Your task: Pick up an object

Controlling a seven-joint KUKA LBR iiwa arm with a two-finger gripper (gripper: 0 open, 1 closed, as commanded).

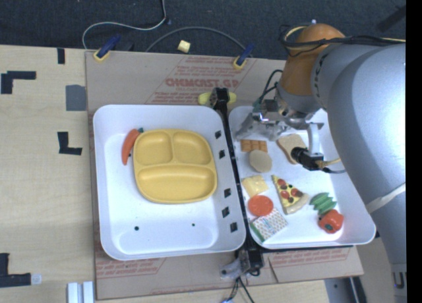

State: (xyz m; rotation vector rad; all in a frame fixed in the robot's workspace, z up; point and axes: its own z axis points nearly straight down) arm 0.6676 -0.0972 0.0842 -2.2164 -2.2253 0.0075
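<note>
My gripper (265,121) hangs low over the far end of the right bin (359,229), just above a brown waffle piece (254,145). Toy food lies below it in this bin: a round beige cookie (260,161), a bread slice (289,145), a yellow cheese wedge (253,185), a pizza slice (289,194), a red tomato slice (261,205), a green-edged sandwich piece (269,224), a green pepper (322,199) and a red tomato (331,220). I see nothing lifted off the bin floor.
The left bin (112,229) holds a yellow divided plate (175,165) and an orange carrot (129,145) beside it. Black clips (223,97) join the bins along the middle wall. The grey arm (369,110) covers the right bin's far right corner.
</note>
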